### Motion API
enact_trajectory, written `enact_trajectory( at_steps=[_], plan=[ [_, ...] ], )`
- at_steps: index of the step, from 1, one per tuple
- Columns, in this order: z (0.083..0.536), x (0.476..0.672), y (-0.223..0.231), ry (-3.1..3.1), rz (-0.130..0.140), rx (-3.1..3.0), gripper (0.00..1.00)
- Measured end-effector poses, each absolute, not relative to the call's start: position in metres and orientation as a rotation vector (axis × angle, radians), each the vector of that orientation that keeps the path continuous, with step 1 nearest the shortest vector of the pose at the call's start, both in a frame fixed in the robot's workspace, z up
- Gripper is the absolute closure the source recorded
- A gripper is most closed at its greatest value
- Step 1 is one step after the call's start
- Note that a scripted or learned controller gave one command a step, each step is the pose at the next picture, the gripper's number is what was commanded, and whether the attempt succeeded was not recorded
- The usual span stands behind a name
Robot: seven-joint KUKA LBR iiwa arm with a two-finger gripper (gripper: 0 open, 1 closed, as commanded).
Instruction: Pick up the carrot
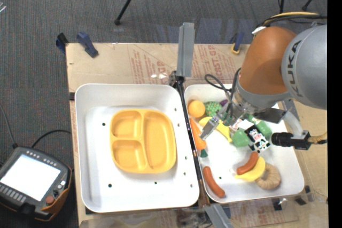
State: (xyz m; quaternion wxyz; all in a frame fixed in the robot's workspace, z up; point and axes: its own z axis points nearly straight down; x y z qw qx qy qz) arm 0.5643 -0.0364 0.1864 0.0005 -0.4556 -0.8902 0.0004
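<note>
While the yellow tray [143,140] sits alone in the left bin [88,115], the carrot [197,135] lies against the left wall of the right bin [291,171], beside an orange [196,108]. Just right of it, the gripper [209,126] hangs low, likely placed for a grasp; whether its fingers are spread or closed I cannot tell.

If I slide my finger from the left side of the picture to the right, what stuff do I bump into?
Tablet → yellow plate in the left bin → carrot at the right bin's left edge → green toy → bagel.
</note>
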Motion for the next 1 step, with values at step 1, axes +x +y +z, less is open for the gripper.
enact_trajectory(
  at_steps=[1],
  plan=[
    [0.1860, 0.5153, -0.0124, -2.730, 0.002, -1.547, 0.00]
  ],
)
